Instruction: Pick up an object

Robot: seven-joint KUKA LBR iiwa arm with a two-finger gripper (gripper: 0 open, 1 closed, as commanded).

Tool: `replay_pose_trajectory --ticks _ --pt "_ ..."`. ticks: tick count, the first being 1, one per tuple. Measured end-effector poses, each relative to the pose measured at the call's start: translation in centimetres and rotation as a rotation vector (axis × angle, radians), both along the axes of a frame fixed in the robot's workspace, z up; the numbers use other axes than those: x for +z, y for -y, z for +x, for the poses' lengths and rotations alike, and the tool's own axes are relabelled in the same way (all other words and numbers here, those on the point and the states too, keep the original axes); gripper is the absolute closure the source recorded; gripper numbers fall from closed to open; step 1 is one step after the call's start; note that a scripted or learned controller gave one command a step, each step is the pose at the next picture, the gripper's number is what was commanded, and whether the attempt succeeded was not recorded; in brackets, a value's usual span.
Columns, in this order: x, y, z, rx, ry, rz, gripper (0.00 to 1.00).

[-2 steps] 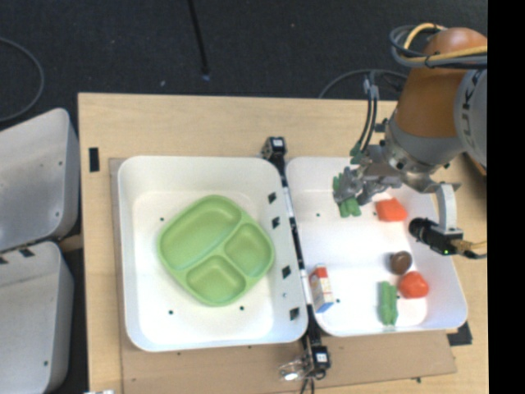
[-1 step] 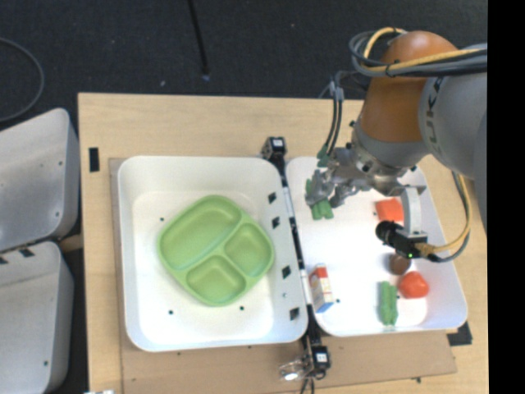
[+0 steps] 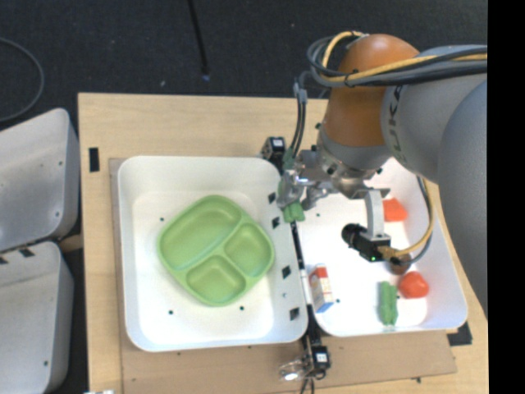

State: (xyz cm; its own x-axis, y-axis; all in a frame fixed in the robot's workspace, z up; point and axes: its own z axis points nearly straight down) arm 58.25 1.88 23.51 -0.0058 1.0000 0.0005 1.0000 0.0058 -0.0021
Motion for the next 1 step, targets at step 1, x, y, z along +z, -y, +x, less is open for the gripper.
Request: replay_pose_trajectory --ticks 1 --pt "0.07 -6.19 0.37 0.002 0.003 0.001 1.0"
